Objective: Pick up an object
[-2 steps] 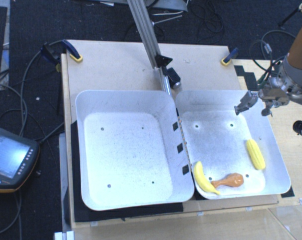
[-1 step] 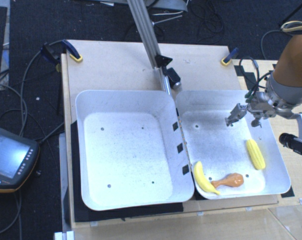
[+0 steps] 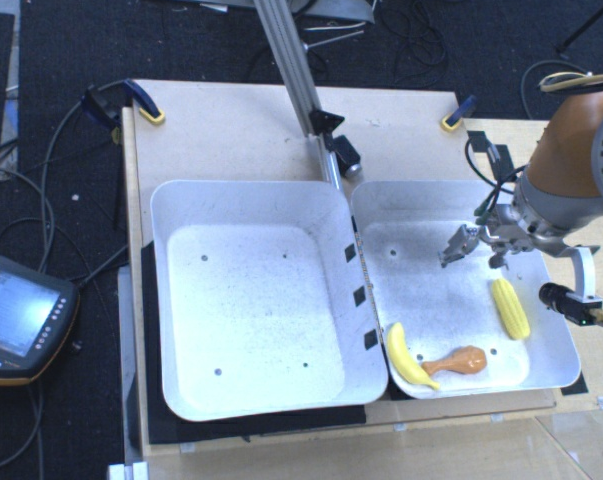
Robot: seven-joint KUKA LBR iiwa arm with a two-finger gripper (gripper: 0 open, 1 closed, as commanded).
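Three objects lie in the right bin. A yellow corn cob rests near its right wall. A yellow banana lies against the bin's front left corner, and a brown drumstick sits just right of it. My gripper hovers over the middle of this bin, up and left of the corn cob. Its fingers are spread open with nothing between them. The arm's orange band rises at the right.
The left bin sits beside the right one, sharing a raised divider. A slanted aluminium post stands behind the bins. A black fitting juts out by the right bin's wall. A teach pendant lies off the bench, far left.
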